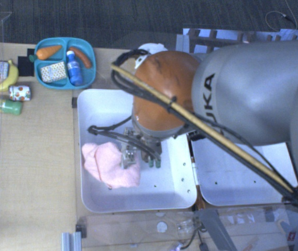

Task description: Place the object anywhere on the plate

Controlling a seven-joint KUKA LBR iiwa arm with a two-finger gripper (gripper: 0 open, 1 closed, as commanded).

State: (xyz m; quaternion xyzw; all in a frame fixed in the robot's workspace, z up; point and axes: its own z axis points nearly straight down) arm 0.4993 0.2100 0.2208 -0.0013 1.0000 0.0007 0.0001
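A pale pink plate (107, 163) with a soft, uneven outline lies in the left part of the left white bin (138, 200). My gripper (140, 160) hangs under the orange band of the arm (162, 90), low over the bin and at the plate's right edge. One dark finger (127, 158) is over the plate's right side; the other (155, 162) is over bare bin floor. The fingers stand apart and I see nothing between them. The big grey arm hides the bin's back part.
The right bin (243, 184) lies under the arm's grey link. On the bench at the upper left sit a blue divided tray (88, 54) with toy food, a banana (10, 76), a small can (19, 92) and a green bottle (2, 106).
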